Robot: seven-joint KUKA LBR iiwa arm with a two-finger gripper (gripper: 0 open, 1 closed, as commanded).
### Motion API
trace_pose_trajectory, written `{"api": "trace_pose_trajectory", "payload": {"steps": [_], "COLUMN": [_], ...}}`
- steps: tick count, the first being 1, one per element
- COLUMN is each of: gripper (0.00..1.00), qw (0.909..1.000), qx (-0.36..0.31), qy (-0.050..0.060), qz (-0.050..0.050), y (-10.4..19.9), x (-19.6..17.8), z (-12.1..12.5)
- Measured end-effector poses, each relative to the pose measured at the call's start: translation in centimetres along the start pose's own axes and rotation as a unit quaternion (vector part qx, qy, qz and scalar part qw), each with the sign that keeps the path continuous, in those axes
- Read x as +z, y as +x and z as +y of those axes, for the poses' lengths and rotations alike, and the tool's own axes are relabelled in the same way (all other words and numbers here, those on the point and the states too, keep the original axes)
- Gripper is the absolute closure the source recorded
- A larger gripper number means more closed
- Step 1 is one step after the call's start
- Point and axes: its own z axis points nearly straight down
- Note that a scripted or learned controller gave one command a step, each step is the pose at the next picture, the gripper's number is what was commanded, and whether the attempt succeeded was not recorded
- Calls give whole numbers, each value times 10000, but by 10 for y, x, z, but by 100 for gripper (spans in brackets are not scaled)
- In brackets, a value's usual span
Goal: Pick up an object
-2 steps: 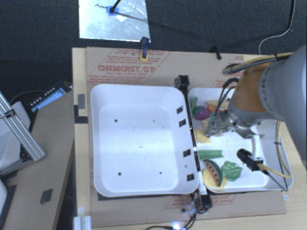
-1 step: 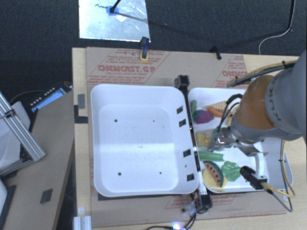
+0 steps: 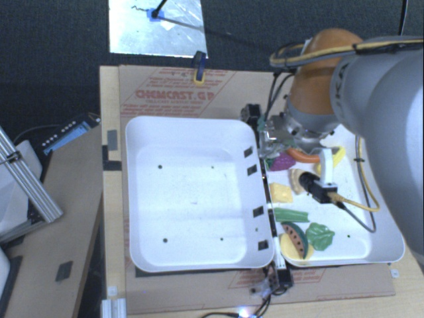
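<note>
The hand (image 3: 270, 143) hangs over the upper left corner of the right bin (image 3: 387, 244), in the centre right of the frame, close against the wall that this bin shares with the left bin (image 3: 192, 197). The grey arm (image 3: 377, 98) and its orange band cover it from above, so I cannot tell how far open the hand is, or whether it has hold of anything.

All the loose things lie in the right bin, crowded along its left side. Just beside the hand, below and to its right, is a purple piece (image 3: 283, 160), touching a curved orange piece (image 3: 303, 156). A small yellow piece (image 3: 338, 154) shows further right, partly hidden by the wrist. Lower down lies a pale yellow wedge (image 3: 281, 192), then a long green pod (image 3: 291, 214), and near the bottom edge a red and yellow slice (image 3: 295, 242) touching a green leafy piece (image 3: 320, 236).

Black clips (image 3: 252, 170) run down the wall between the bins, near the hand and the leftmost toys.

Both bins sit on a cardboard sheet (image 3: 172, 91) with red print. A yellow and blue clip (image 3: 199, 68) grips its top edge. A shiny silver sheet (image 3: 156, 18) lies in the upper left of the frame. On the tan tabletop (image 3: 73, 197) at the left stand a metal rail (image 3: 26, 184) and a grey device (image 3: 66, 132).
</note>
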Motion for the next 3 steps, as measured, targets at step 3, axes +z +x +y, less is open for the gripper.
{"api": "trace_pose_trajectory", "payload": {"steps": [3], "gripper": [100], "qw": [10000], "qx": [39], "qy": [64], "qz": [-5], "y": [140], "x": [-67], "z": [73]}}
